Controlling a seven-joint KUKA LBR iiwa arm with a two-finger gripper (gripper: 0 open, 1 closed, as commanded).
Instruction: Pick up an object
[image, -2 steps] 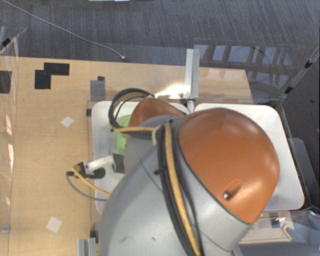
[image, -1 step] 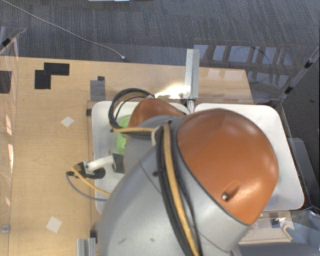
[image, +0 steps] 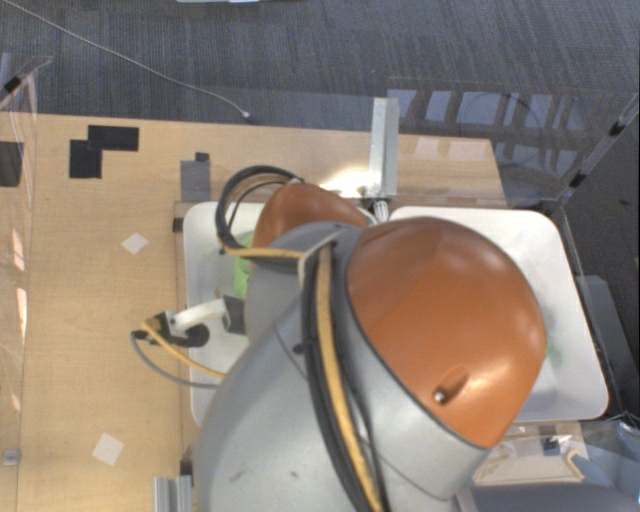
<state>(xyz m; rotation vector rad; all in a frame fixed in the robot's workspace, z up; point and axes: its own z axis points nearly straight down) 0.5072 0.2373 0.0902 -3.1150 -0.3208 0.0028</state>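
Orange-domed, the grey arm loomed over both white bins on the wooden counter, hiding most of the left bin. A green object peeked out there. Bare floor showed in the right bin. The claw was hidden.

The bulky robot arm is grey with glossy orange caps. 2 shallow plastic bins are white; the wooden bench is tan with black squares.
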